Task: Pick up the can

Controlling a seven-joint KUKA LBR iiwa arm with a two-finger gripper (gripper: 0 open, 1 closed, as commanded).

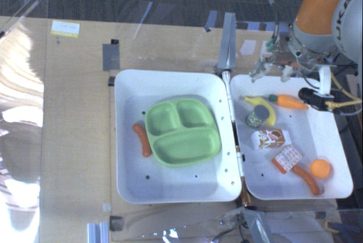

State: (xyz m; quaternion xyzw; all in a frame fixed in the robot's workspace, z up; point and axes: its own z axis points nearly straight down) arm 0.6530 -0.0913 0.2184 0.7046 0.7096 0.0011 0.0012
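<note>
The can (258, 117) was seen leaning on the banana (262, 107); the tool (273, 67), seemingly spread and unladen, should be centred directly above it.

The grey arm (334, 3) with its orange band reached in from the upper right, wrist bent downward. Its pincer (271, 68) hung at the far end, fingertips pointing down and spread apart.

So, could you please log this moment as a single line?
task: pick can | tool: above right bin's far edge | small grey round can: right bin, against yellow banana, not held
</note>
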